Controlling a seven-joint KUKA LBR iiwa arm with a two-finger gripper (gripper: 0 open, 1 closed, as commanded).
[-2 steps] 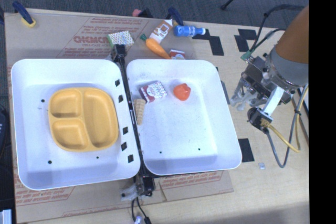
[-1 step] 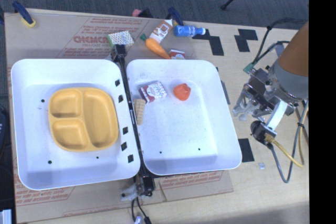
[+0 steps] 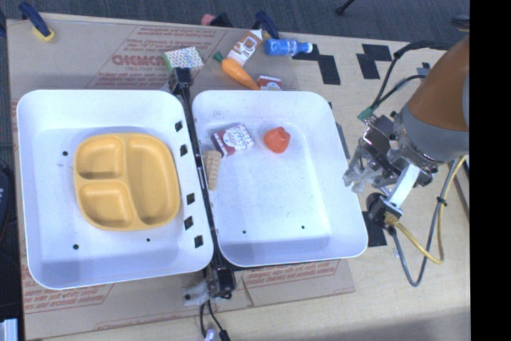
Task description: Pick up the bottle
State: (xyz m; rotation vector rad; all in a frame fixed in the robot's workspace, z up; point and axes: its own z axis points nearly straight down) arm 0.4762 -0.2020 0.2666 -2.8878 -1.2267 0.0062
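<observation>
I see even, bright light overhead, mild glare on the white bins (image 3: 263,247), soft shadows, and a slightly soft picture overall.

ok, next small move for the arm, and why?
Probably swing the gripper up and left toward the blue bottle. The bottle lies on its side on the cardboard beyond the right bin's far rim, next to the carrot, not in either bin. The gripper sits outside that bin's right edge, well short of the bottle, with nothing visibly between its fingers.

Both white bins (image 3: 263,247) look like smooth, matt plastic, the yellow divided plate (image 3: 126,180) glossier plastic, on printed brown cardboard (image 3: 144,52).
</observation>
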